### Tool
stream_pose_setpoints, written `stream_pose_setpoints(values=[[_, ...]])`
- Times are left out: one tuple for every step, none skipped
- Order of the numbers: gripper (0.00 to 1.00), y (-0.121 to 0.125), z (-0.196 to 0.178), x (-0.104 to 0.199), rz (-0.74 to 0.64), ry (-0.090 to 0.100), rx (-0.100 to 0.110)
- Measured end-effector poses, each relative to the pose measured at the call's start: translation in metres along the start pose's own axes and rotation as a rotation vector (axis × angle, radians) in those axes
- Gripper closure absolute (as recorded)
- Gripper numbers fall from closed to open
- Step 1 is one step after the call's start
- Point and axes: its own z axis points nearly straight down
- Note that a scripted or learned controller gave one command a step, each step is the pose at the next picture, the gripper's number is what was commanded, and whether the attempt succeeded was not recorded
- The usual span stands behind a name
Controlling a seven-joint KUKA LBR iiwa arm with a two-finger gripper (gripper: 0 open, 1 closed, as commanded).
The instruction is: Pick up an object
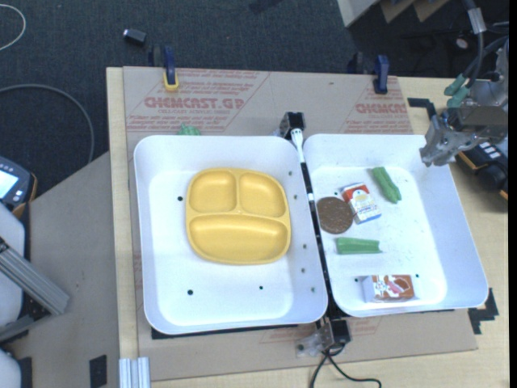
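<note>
The grey metal two-finger gripper (pixel 434 153) hangs at the far right corner of the right shallow white plastic bin (pixel 452 241), over its rim, with nothing between its fingers. From this angle it cannot be told whether the claw is spread or pressed together.

Inside that bin lie five loose things. A round brown disc (pixel 334 215) sits near the bin's left wall, touching a small red, white and blue carton (pixel 360 201). A green pod-shaped piece (pixel 386 183) lies tilted just beyond the carton, nearest the gripper but apart from it. A flat green strip (pixel 357 246) lies below the disc, and a red-and-white packet (pixel 389 288) rests near the front rim.

The left shallow white plastic bin (pixel 161 241) holds a yellow three-compartment plastic plate (pixel 238 216).
</note>
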Motion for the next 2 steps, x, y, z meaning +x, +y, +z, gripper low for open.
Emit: stream_pose_setpoints(values=[[1.00,-0.002,0.075,-0.051,0.005,0.001,0.009],[1.00,0.039,0.112,-0.084,0.004,0.001,0.007]])
